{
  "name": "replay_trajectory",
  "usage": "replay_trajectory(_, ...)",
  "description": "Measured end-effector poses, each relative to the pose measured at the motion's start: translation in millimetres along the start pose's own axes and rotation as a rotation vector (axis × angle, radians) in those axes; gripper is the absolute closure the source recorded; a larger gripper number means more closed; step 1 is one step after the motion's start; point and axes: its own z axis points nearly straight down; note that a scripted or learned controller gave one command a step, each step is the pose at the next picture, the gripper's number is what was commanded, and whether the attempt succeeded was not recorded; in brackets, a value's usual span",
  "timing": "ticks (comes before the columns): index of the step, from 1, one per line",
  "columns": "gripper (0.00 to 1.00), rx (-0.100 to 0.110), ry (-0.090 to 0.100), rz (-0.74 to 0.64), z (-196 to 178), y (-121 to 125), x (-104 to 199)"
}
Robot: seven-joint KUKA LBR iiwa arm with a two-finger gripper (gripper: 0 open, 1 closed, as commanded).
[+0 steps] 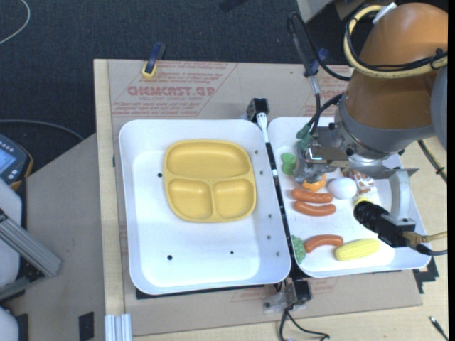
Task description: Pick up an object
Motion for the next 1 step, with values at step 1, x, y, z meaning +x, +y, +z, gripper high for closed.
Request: replay_trajectory(1, 1.00, -0.002, 0.000, 0.003, -106.7, 1.4, 39.7)
